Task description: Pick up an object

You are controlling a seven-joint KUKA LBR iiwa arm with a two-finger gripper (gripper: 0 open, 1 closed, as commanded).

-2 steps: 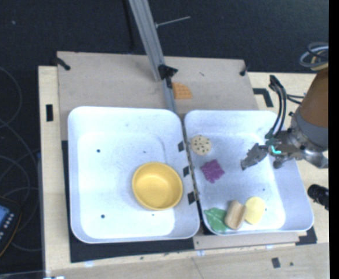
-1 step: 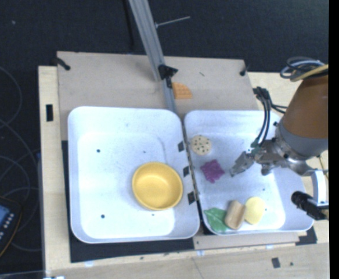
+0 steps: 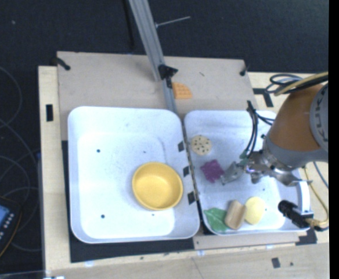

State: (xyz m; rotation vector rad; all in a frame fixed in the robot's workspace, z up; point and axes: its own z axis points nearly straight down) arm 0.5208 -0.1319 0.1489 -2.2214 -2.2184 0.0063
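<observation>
2 white bins are seen side by side on the counter (image 3: 123,80). The left bin (image 3: 88,127) contains 1 yellow bowl (image 3: 157,185), placed toward 4 o'clock of the bin centre, near the shared divider.

The right bin (image 3: 216,124) contains 5 items. A round speckled disc (image 3: 201,145) is located at 10 o'clock of the bin centre. A purple block (image 3: 212,170) is located just below it, at 8 o'clock. Along the 6 o'clock wall, a green piece (image 3: 215,217), a tan cylinder (image 3: 235,214) and a yellow lemon (image 3: 255,210) are lined up; the cylinder touches both neighbours.

The arm (image 3: 297,127) enters from 3 o'clock. The tool (image 3: 232,173) is positioned low over the right bin, just beside the block at its 3 o'clock side. Nothing is seen between its fingers. Whether the tool is wide or narrow cannot be told.

An orange piece (image 3: 181,91) is seen on the counter at 12 o'clock of the bins.
</observation>
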